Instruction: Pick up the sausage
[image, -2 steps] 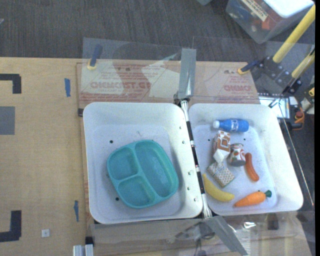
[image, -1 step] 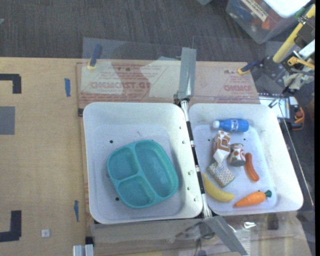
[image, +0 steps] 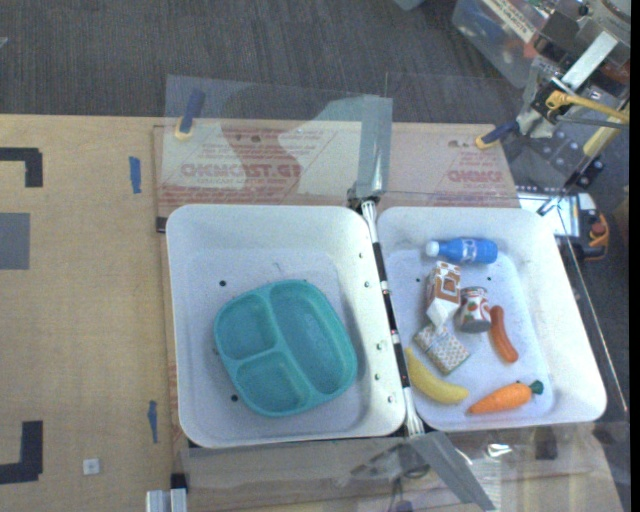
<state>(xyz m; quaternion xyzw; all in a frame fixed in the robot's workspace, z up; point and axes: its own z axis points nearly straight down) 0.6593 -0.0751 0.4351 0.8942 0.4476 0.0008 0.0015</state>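
Observation:
The sausage (image: 502, 335) is a short reddish-brown link lying in the right bin (image: 570, 330), towards its right side. It points from upper left to lower right. A small grey and red can (image: 472, 310) touches its upper left end. Nothing covers the sausage.
In the right bin there are also a blue bottle (image: 462, 250), a brown and white carton (image: 442, 289), a checkered packet (image: 442, 349), a banana (image: 434, 381) and a carrot (image: 503, 398). The left bin (image: 200, 260) holds a teal divided plate (image: 285, 345). Cluttered equipment (image: 565, 90) stands at the far right.

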